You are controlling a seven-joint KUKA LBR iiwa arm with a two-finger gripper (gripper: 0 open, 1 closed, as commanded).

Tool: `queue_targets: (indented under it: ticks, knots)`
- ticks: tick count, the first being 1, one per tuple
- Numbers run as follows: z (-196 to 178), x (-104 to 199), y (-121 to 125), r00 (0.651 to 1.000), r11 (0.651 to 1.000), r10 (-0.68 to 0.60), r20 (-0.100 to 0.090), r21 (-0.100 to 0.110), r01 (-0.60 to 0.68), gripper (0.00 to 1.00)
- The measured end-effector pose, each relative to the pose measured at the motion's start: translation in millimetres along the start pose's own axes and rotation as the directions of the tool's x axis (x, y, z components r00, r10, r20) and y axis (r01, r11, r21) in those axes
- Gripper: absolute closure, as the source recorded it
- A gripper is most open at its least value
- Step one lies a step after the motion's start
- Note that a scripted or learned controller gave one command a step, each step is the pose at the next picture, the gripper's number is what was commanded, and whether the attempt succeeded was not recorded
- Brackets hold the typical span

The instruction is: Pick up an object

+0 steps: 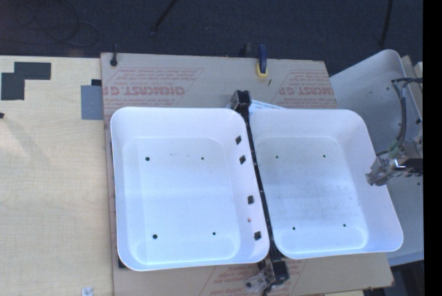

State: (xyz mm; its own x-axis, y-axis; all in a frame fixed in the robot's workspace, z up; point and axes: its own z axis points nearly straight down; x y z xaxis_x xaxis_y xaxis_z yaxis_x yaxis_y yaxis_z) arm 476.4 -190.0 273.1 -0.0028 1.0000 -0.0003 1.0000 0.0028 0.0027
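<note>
Clamp (pixel 271 279): black, at the near end of the seam between the bins.
Left bin (pixel 124 184): white, shallow, touching the right bin along the seam.
Right bin (pixel 376 170): white, shallow; landmark for the rest.
Task's thing: no loose object can be made out in either bin.
Tool (pixel 380 174): at the right bin's right rim, small and blurred; its state cannot be told.
Cardboard sheet (pixel 173 84): on the desk (pixel 48 170), under both bins.
Blue clamp (pixel 262 60): beyond the right bin, on the cardboard's far edge.
</note>
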Motion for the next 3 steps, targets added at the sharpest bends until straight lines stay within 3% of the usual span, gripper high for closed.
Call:
queue_targets:
  ticks: [1, 2, 3]
  knots:
    - [-49.9, 38.0, 10.1, 1.0, 1.0, -0.002, 0.0, 0.0, 0.002, 1.0]
    - [-121.3, -26.8, 12.4, 1.0, 1.0, 0.006, 0.004, -0.002, -0.005, 1.0]
    - [-54.6, 8.0, 61.9, 1.0, 1.0, -0.002, -0.003, 0.009, 0.002, 1.0]
